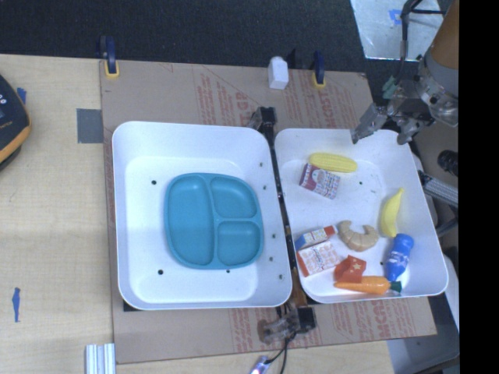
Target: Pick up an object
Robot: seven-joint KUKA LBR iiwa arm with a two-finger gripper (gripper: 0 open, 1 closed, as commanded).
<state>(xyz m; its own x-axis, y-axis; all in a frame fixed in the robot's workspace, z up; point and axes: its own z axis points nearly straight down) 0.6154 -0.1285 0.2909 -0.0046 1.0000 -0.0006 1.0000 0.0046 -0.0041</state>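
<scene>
**White bins, tool up at the far corner**

Brown cardboard covers the surface [195, 92], printed with faint red lettering too small to read. On it sit two white bins. The left bin [132, 271] carries a blue divided plate [213, 220]. The right bin [425, 275] holds the small things: a corn cob [333, 162], a red-and-white carton [320, 181] whose label I can't make out, a banana [391, 211], a blue bottle [398, 257], two more small cartons [318, 249], a tan pastry [359, 236] and an orange carrot [363, 286]. The arm comes in from the right, its tool [380, 128] poised over the right bin's far edge, fingers spread with nothing between them.
</scene>
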